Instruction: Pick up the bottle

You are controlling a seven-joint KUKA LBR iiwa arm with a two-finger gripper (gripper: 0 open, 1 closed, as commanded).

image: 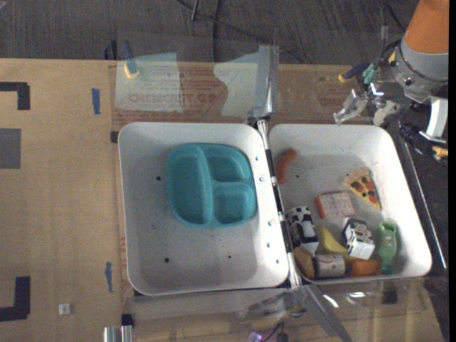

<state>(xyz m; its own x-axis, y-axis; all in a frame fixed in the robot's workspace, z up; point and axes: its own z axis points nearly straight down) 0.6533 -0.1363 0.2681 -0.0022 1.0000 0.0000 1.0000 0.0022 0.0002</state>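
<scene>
The bottle is small and green. It lies in the right bin, close to the right wall near the front corner, beside a white carton and an orange piece. My gripper hovers above the back rim of the right bin, far behind the bottle. Its two silver fingers stand apart, open, with nothing between them.
The right bin also holds a sausage, a pizza slice, a pink box, a black-and-white toy, a yellow banana and a can. A teal divided plate lies in the left bin.
</scene>
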